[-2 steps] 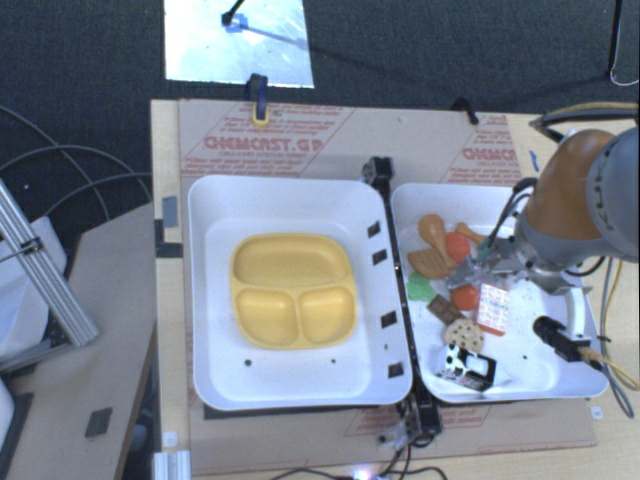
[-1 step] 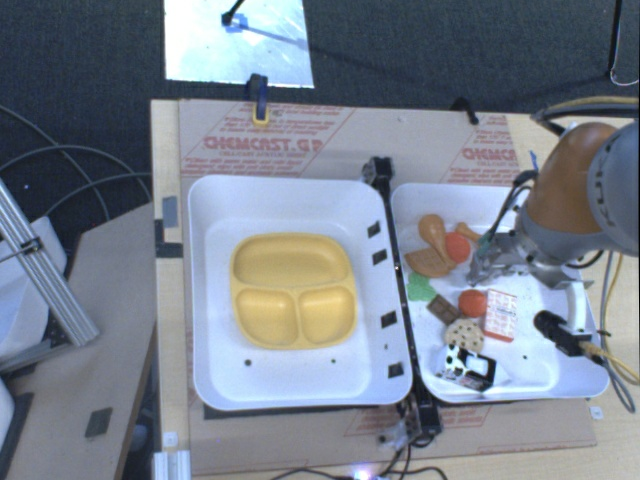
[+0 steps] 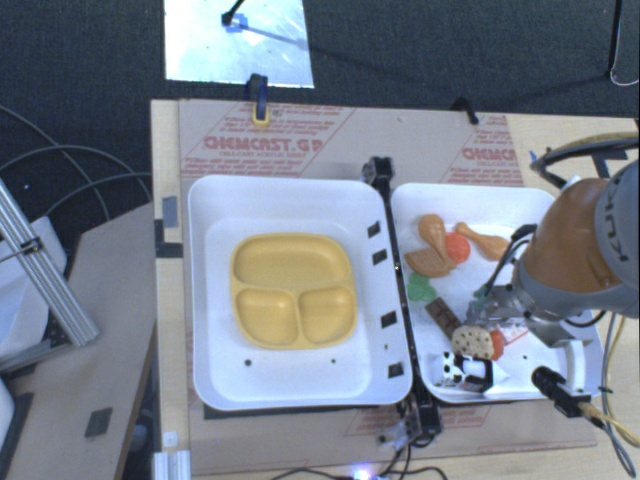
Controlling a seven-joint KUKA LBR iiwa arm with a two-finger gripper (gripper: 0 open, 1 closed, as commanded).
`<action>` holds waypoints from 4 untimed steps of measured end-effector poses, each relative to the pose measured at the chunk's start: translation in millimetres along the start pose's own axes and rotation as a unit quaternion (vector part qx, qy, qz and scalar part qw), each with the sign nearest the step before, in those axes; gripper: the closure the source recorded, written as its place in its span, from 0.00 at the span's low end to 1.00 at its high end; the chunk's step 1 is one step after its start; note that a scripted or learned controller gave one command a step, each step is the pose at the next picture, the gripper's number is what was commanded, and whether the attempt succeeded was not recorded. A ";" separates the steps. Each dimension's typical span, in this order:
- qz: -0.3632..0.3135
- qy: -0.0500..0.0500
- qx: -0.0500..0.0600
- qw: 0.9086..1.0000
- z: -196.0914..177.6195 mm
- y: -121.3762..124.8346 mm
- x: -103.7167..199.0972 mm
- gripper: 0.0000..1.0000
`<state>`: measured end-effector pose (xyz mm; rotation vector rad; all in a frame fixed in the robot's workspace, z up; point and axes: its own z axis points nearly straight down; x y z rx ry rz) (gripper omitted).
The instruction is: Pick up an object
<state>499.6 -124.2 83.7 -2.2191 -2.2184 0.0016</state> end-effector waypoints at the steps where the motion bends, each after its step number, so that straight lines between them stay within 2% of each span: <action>1: -0.001 -0.001 -0.004 1.000 -11.3 3.2 -0.6 1.00; 2: -0.004 -0.001 -0.006 1.000 -62.1 47.3 36.2 1.00; 3: 0.000 -0.002 -0.011 1.000 -5.5 -7.6 37.7 1.00; 4: -0.005 0.000 -0.009 1.000 -105.6 36.7 90.7 1.00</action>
